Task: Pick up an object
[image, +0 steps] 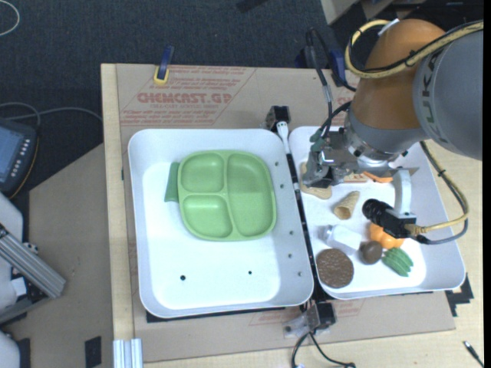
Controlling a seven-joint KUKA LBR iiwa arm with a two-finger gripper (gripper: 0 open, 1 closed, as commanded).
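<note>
Grey arm with orange band reaches in over the right shallow white bin. The gripper is set low at that bin's far-left corner, just beside the wall shared with the left shallow white bin. The wrist housing hides its tips, so I cannot tell whether the jaws are apart or together, and nothing is seen clamped.

No object is lifted yet; the candidates all lie loose in the right bin:
- tan cone-shaped piece, nearest the gripper, lying on its side
- slim orange stick-like piece, partly under the wrist
- small pale block
- round brown speckled disc, flat at the near edge
- small dark brown ball, touching or just beside an orange lump and a green ridged piece

The left bin holds a light green divided plastic plate, flat and well apart from the gripper.

Judgement: the low corner pose suggests a grasp try at that spot. The wall close by leaves little room, and the clustered pieces would be awkward to take singly. The cone looks the easiest next target.
</note>
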